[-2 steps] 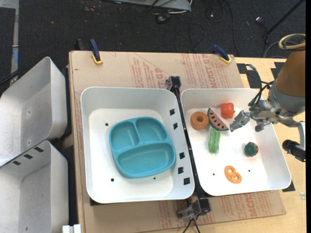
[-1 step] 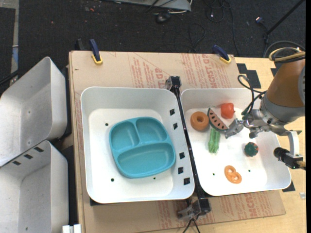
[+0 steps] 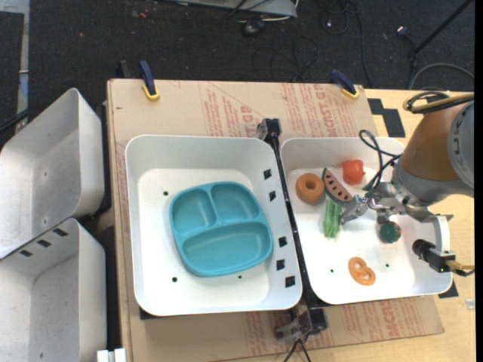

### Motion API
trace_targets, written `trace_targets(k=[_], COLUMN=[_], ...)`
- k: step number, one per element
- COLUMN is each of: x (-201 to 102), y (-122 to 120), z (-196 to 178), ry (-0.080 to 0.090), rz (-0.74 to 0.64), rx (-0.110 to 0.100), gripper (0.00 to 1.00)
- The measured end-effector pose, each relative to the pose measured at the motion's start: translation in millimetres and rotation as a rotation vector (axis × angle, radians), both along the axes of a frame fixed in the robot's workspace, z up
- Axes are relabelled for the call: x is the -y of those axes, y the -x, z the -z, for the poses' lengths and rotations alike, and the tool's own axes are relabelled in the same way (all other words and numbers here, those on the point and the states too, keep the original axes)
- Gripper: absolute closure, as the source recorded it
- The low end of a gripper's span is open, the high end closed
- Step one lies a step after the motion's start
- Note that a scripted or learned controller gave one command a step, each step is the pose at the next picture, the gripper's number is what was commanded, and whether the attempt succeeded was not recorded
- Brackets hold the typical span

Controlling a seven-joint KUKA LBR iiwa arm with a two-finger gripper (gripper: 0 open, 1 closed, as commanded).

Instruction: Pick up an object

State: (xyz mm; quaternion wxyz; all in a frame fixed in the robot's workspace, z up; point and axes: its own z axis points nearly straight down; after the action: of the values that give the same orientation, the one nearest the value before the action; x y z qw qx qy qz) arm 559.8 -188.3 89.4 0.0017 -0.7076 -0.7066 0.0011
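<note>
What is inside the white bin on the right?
The right white bin holds an orange doughnut, watermelon slice, red piece, green pod, dark green ball and orange pretzel. The arm covers its far right part.

Bright, even overhead light falls on the two white bins (image 3: 136, 225), which look nearly washed out. Shadows are soft and short. The dark floor (image 3: 226, 44) beyond the bench's far edge is dim. Focus is slightly soft throughout.
</note>
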Motion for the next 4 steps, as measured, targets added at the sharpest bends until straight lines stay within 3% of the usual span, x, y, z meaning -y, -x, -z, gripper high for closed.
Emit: trace_targets(k=[1, 4], x=[0.2, 10.0], y=[-1.3, -6.7], z=[-13.0, -182.1], ry=[0.002, 0.004], rz=[0.000, -0.004], rx=[0.005, 0.010], gripper=[1.00, 1.00])
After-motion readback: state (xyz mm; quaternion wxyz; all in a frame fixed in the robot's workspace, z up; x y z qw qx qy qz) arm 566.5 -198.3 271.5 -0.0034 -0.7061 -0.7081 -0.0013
